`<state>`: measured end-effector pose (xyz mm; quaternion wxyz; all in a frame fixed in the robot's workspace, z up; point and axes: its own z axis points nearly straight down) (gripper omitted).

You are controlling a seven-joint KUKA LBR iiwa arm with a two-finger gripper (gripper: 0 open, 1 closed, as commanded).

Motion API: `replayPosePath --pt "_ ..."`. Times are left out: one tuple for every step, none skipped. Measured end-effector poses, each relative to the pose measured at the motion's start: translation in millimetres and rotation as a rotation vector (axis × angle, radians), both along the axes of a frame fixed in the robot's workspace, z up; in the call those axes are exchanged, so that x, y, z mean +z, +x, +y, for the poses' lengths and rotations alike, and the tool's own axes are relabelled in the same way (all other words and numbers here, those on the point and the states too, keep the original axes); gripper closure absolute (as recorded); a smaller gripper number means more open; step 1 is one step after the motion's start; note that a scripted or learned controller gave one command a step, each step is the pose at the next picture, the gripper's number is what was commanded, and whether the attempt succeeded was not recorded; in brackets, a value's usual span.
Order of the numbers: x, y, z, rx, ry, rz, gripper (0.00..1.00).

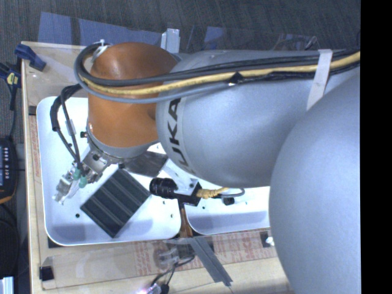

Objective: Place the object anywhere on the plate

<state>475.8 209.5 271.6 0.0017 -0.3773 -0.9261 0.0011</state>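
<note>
Spanning both shallow white plastic bins [49,225], the smooth grey arm with glossy orange band [122,97] bears partial black lettering "UKA". A ribbed dark rectangular plate [115,202] lies tilted in the left bin. The metal two-finger gripper [67,185] sits beside it, its finger spread indiscernible.

Grey arm [245,127] with orange band [122,97] reaches in from the right, covering most of both white bins [46,164]. Gripper [68,185] sits low over the left bin's left side. Dark ribbed rectangular block [115,202] lies tilted just right of it, on the bin floor.
</note>
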Motion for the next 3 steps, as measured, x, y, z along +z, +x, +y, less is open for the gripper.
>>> replayPosePath --pt "45.7 0.4 4.3 0.045 0.001 -0.003 1.0" --pt "0.9 1.4 2.1 0.096 -0.001 -0.002 1.0" --pt "123.3 36.6 5.3 0.103 0.002 -0.004 1.0"
